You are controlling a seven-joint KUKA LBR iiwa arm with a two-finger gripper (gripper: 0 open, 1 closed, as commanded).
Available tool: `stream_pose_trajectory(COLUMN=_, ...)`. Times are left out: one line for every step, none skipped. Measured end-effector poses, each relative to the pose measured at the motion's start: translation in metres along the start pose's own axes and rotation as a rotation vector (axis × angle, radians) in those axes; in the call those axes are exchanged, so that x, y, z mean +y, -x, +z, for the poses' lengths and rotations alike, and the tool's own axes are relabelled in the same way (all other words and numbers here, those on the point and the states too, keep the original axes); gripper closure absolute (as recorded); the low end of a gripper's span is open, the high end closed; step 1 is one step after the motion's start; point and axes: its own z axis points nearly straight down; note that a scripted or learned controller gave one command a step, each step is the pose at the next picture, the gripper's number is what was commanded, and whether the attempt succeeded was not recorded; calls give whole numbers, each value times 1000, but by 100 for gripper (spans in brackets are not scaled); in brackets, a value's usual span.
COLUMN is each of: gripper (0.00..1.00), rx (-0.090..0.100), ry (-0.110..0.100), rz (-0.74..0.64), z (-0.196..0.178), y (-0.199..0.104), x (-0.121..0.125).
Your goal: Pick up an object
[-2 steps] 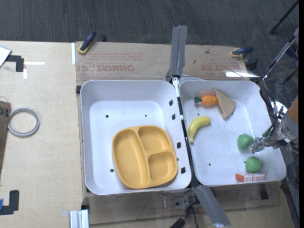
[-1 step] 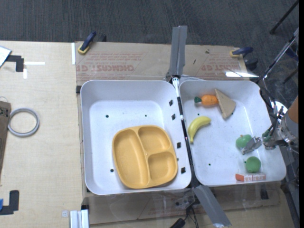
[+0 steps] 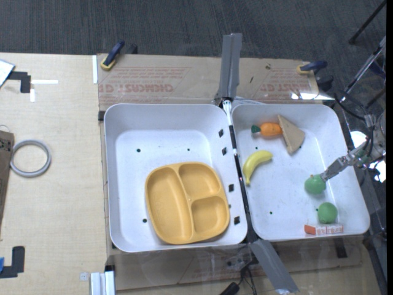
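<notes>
The right bin [image 3: 344, 134] holds several objects. An orange carrot [image 3: 269, 129] lies at the back beside a tan wedge [image 3: 292, 135]. A yellow banana [image 3: 255, 163] rests near the divider. One green ball [image 3: 315, 185] sits toward the right wall and a second green ball [image 3: 327, 212] lies nearer the front. A small red and white box [image 3: 323, 229] lies at the front rim. My gripper [image 3: 365, 153] hangs blurred at the right rim of this bin. A thin grey part [image 3: 336, 168] slants from it down to the first green ball. Nothing is visibly held.
The left bin [image 3: 123, 128] holds a yellow divided plate [image 3: 186, 201]. A roll of tape [image 3: 28, 158] lies on the wooden bench at the left. Cardboard [image 3: 166, 82] and clamps sit behind the bins. Dark stand legs [image 3: 368, 23] cross the top right.
</notes>
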Motion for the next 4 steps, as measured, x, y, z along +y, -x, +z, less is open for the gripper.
stream_pose_trajectory(gripper=0, rx=4, ry=0, rz=8, z=95, y=-2, x=3)
stream_pose_trajectory(gripper=0, rx=3, ry=-3, rz=210, z=95, y=-68, x=8)
stream_pose_trajectory(gripper=100, rx=2, ry=-2, rz=212, z=86, y=-67, x=8)
stream_pose_trajectory(gripper=100, rx=0, ry=-3, rz=365, z=-15, y=-65, x=3)
